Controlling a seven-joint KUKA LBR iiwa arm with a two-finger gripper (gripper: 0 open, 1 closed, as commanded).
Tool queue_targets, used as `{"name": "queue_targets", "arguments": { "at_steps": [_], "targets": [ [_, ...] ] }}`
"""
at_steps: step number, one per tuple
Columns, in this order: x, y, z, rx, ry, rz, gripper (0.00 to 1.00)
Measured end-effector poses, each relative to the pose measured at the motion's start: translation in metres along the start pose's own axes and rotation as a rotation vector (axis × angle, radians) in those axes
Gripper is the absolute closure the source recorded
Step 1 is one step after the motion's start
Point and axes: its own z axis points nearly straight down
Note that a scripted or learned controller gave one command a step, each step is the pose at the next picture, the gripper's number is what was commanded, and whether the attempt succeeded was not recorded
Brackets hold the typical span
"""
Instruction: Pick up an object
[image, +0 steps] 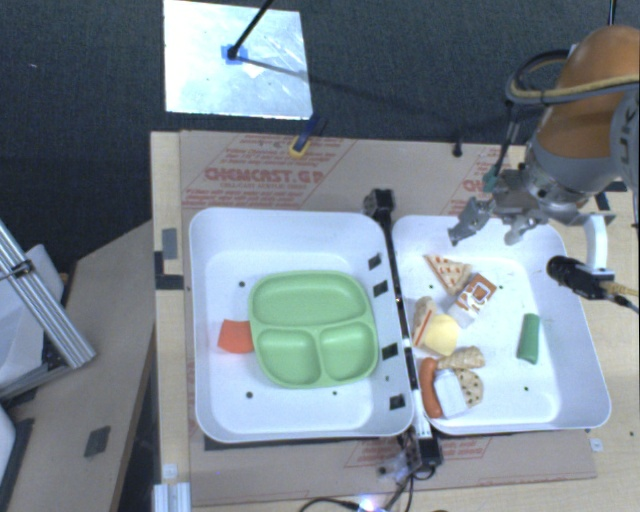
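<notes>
The gripper (491, 228) hangs with fingers spread and bare over the right bin's (570, 300) far edge. The nearest piece, a pizza slice (447, 270), lies just below, open floor rightward.

Toy foods (452, 345) — heaped along the right bin's (570, 385) left side.

1. The gripper (492, 229) hangs open above the right bin's (570, 330) far edge.
2. A pizza slice (447, 271) lies just below it.
3. The left bin (215, 300) bears a green tray (310, 328).
</notes>
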Motion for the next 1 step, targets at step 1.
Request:
{"name": "queue_targets", "arguments": {
  "at_steps": [1],
  "targets": [
    [0.0001,0.0019,-0.0071,-0.012,-0.001,-0.002,0.00]
  ]
}}
